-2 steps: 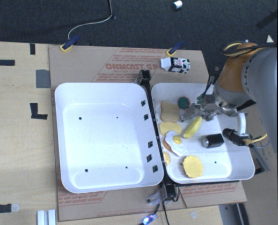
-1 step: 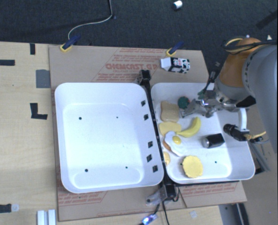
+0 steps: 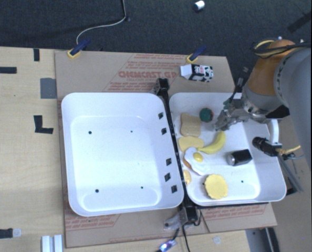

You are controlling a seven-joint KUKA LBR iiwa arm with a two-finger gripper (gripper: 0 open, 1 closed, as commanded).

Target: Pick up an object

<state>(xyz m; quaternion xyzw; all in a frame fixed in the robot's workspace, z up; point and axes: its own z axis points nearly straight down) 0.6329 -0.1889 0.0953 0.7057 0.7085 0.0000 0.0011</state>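
The right bin [image 3: 266, 193] holds a yellow banana [image 3: 214, 144], a pale bread slice [image 3: 190, 125], a dark green ball [image 3: 206, 113], a fried egg [image 3: 196, 159], a round yellow disc [image 3: 216, 187] and a black can-like piece [image 3: 239, 157]. My gripper [image 3: 222, 123] hangs low in this bin, just above the banana's upper end and right of the green ball. Nothing shows held in it. The arm's grey body and orange band cover the bin's far right corner.
The left white bin [image 3: 114, 156] lies beside the right one, with a black divider [image 3: 169, 140] between them. A small black-and-white carton [image 3: 198, 72] lies on the cardboard behind the right bin. Two blue clips [image 3: 80, 47] hold the cardboard's far edge.
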